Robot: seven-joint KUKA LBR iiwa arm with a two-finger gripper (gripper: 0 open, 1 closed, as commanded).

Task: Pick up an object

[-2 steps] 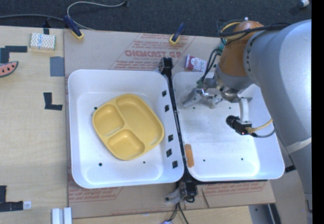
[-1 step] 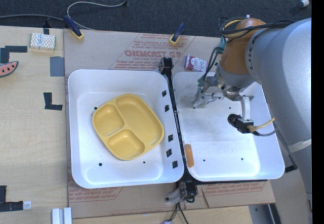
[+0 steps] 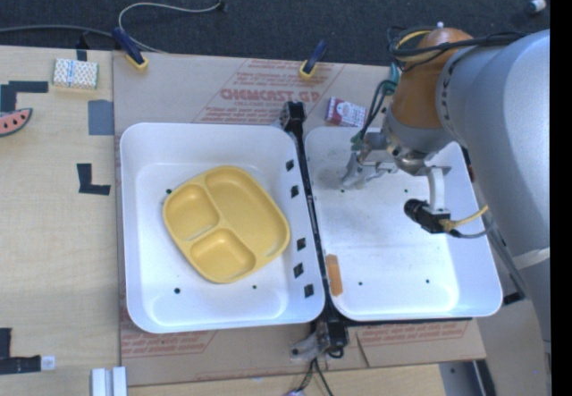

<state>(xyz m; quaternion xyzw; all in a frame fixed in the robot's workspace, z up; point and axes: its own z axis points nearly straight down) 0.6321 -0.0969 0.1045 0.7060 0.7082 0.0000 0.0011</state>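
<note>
The claw (image 3: 350,180) hangs low over the upper left part of the right bin (image 3: 402,291), close to the divider between the two bins; whether it is apart or together cannot be told at this angle, and nothing is seen held in it. Two candidate objects are present. A small orange piece (image 3: 333,273) lies in the right bin against its left wall, near the front, well apart from the claw. A yellow compartment tray (image 3: 225,222) lies flat in the middle of the left bin (image 3: 143,296). Judgement: the orange piece looks light and small, probably rigid, but its position tight against the wall leaves little room for a finger on that side; a grip across its narrow width is advised. The tray appears to be stiff, smooth plastic, light but broad and likely slippery; only its raised rim or a divider rib offers a hold.
</note>
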